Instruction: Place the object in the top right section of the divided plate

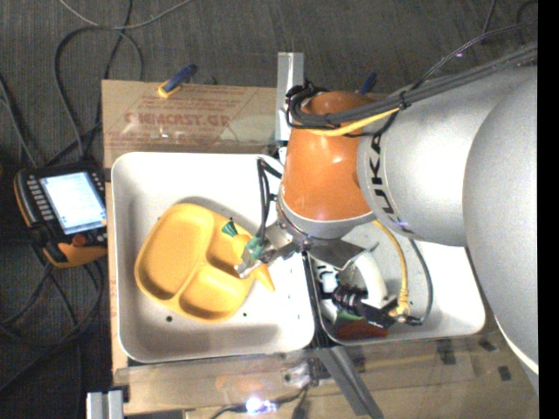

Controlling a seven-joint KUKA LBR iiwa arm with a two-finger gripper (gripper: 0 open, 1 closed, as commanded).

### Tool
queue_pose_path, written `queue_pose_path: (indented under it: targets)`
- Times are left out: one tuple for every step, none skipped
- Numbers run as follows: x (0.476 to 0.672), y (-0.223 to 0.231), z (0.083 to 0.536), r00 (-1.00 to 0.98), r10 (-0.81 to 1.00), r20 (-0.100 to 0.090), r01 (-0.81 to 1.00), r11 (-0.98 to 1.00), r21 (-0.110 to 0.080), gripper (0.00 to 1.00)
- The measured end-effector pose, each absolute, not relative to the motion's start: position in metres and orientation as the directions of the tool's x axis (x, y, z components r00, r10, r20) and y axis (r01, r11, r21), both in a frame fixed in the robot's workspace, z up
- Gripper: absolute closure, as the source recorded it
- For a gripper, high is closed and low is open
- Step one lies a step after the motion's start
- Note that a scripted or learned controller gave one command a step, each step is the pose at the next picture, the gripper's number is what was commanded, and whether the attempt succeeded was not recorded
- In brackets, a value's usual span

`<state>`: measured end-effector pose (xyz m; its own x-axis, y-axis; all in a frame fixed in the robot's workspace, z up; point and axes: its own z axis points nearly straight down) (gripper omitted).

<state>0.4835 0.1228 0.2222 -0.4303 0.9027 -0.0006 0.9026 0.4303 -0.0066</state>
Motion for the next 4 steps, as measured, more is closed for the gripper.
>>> queue_pose_path:
  targets:
    - [0.483, 0.115, 0.198, -0.479, 0.878, 0.0, 0.878, 0.479, -0.007, 1.0]
    - [0.485, 0.141, 0.343, -0.529, 0.849, -0.004, 0.849, 0.529, -0.003, 1.0]
    - [0.483, 0.149, 0.203, -0.613, 0.79, 0.003, 0.79, 0.613, -0.006, 1.0]
    - [0.503, 0.078, 0.188, -0.469, 0.883, 0.002, 0.883, 0.469, -0.007, 1.0]
